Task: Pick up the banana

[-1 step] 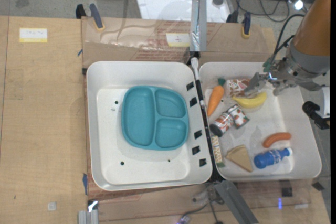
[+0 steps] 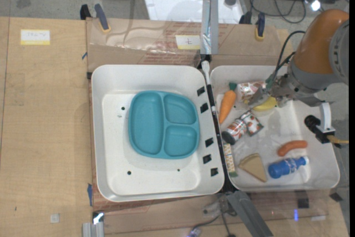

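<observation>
The gripper (image 2: 265, 98), its closure indeterminable, is positioned at the banana (image 2: 267, 104); the carrot (image 2: 226, 105) at 9 o'clock should be avoided.

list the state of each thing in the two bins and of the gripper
blue divided plate: flat in the left bin, right way up
carrot: lying against the right bin's left wall
banana: in the right bin, at the gripper, partly hidden
can: lying on its side
sausage: lying flat
blue bottle: on its side
tan wedge: lying flat
gripper: down at the banana, grip unclear
</observation>
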You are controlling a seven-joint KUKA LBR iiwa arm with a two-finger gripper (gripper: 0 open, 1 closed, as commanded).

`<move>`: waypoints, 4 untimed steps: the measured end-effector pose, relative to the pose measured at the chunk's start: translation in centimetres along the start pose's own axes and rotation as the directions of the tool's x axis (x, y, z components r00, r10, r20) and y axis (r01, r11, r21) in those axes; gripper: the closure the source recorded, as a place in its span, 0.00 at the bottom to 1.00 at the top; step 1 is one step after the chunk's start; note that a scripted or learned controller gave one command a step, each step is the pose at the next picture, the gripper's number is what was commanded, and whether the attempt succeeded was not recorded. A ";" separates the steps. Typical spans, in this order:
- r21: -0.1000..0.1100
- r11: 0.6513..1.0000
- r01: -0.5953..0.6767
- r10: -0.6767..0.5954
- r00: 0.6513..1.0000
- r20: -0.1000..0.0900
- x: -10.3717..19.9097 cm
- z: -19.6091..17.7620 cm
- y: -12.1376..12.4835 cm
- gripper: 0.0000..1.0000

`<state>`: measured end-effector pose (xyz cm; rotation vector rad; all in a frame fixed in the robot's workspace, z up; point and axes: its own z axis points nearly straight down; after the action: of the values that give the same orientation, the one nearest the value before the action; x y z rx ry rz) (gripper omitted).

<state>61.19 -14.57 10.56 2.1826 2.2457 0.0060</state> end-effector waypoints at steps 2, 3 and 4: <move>0.026 1.000 0.015 -0.015 1.000 -0.005 -1.2 0.9 2.5 1.00; 0.026 1.000 0.015 -0.015 1.000 -0.005 -1.2 0.9 2.5 0.00; 0.052 0.997 0.059 -0.057 0.998 -0.041 -4.2 1.7 4.1 0.00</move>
<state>65.38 -18.64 8.88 2.1599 2.3565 -0.0122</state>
